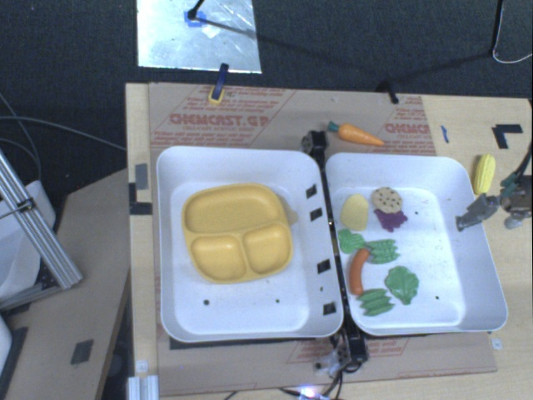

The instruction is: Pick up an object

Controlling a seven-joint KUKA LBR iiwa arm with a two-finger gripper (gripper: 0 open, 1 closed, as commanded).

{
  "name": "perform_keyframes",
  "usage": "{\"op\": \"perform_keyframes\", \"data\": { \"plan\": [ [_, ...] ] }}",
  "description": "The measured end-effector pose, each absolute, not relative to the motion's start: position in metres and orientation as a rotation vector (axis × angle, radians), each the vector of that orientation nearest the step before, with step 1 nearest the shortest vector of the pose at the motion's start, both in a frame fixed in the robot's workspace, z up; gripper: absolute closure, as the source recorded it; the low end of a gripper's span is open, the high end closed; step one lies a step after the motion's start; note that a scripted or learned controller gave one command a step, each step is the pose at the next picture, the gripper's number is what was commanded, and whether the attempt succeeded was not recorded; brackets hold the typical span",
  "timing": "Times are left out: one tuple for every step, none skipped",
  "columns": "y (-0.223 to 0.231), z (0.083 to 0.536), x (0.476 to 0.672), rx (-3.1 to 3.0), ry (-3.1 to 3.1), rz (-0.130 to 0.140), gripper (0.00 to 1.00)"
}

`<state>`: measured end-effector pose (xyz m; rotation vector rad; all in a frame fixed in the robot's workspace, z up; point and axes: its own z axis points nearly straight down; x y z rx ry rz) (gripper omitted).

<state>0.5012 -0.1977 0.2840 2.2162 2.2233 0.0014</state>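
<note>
While the gripper point(471, 216) hangs at the frame's right edge, jaws too blurry to tell, toy food point(376, 252) in right bin point(479, 294), yellow tray point(236, 232) in left bin point(250, 323).

The gripper point(473, 214) hangs low (at the right edge), tilted leftward.

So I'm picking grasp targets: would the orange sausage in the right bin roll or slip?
The orange sausage looks rounded and smooth, so it may roll sideways or slip. Its slight curve and the greens touching it may limit rolling.

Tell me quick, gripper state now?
Gripper: at the right bin's right rim, nothing seen in it; open or closed cannot be told.
</note>
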Motion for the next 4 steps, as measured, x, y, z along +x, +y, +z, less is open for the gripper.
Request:
{"op": "perform_keyframes", "data": {
  "plan": [
    [-0.124,0.126,0.483,2.224,2.242,-0.008,0.00],
    [-0.047,0.187,0.501,2.205,2.233,0.011,0.00],
    [-0.053,0.184,0.499,2.218,2.222,0.003,0.00],
    [-0.064,0.184,0.491,2.221,2.221,0.001,0.00]
  ]
}}
